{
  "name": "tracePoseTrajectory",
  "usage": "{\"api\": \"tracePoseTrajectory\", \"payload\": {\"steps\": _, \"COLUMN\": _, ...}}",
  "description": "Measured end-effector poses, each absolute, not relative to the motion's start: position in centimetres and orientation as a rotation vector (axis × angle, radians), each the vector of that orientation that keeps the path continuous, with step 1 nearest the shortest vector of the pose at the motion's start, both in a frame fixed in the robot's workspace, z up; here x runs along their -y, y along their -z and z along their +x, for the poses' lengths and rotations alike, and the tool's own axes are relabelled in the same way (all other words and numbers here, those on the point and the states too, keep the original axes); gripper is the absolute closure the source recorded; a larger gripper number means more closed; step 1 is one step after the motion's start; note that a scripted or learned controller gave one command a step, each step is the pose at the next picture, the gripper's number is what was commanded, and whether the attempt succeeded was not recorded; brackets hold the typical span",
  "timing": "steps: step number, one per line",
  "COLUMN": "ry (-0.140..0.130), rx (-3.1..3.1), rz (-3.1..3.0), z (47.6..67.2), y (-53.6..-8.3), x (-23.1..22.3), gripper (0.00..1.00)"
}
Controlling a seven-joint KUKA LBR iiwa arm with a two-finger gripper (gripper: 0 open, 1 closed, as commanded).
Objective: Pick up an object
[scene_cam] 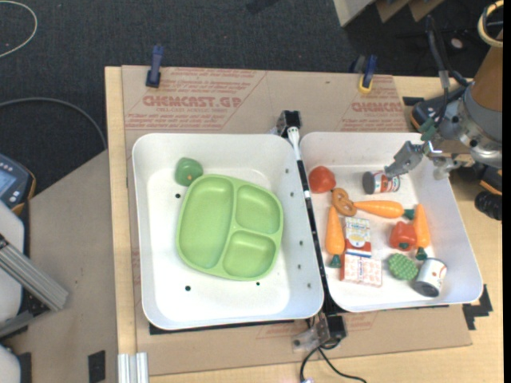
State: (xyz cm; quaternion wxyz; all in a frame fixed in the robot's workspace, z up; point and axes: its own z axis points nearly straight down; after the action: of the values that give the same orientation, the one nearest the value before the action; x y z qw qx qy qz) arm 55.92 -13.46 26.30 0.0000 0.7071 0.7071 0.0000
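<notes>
Camera view, small red-labelled can (pixel 382 183), lying sideways

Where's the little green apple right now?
The green apple sits in the left bin, near its far left corner, touching the upper-left rim of the green divided plate.

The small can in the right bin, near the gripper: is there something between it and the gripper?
Nothing visible stands between them. The gripper hangs just above and to the right of the small can, which lies at the far side of the right bin. The tomato and the carrot lie aside.
</notes>
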Motion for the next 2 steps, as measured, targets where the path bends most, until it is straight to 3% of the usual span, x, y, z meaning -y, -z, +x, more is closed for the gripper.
{"api": "tracePoseTrajectory", "payload": {"steps": 1, "ry": 0.008, "rx": -2.233, "rz": 2.224, "z": 60.0, "y": -13.4, "x": 10.9, "gripper": 0.00}}
{"api": "tracePoseTrajectory", "payload": {"steps": 2, "ry": 0.000, "rx": -2.227, "rz": 2.222, "z": 54.2, "y": -18.7, "x": 7.8, "gripper": 0.00}}
